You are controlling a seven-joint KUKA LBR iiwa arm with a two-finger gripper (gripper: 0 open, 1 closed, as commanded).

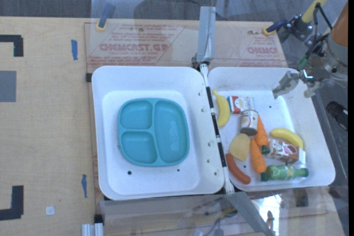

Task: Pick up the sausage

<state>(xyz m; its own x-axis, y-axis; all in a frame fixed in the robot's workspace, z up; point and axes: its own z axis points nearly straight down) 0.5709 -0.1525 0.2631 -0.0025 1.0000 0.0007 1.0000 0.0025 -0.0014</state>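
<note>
- Across the bench (44, 119), biggest things first: two shallow white bins sit side by side, the left bin (105, 119) and the right bin (315, 135), touching along the middle divider.
- Filling most of the left bin's floor is a teal divided plate (154, 131), three compartments, nothing on it.
- At the right bin's far right corner the arm (332, 58) reaches in, and the gripper (286, 85) hovers above the far rim, well apart from the food. Jaws: too small and blurred, I cannot tell whether they stand apart or together. Nothing is visibly between them.
- Down in the right bin there's a clutter: a banana (222, 109) along the divider edge, a second banana (286, 136) toward the right edge, a carrot (258, 156) mid-bin, a green bottle (283, 173) along the near edge, a small can (249, 121) in the middle.
- And the target: the sausage (238, 169), reddish, lying slantwise at the near left corner of the right bin, just beside the divider, with the carrot close on its right.
- My read of the step: the approach isn't begun. It calls for travelling to that near left corner, turning the fingers across the sausage's short width, and descending at its middle, staying clear of the bin wall and the carrot. The wall looks the likeliest snag.
</note>
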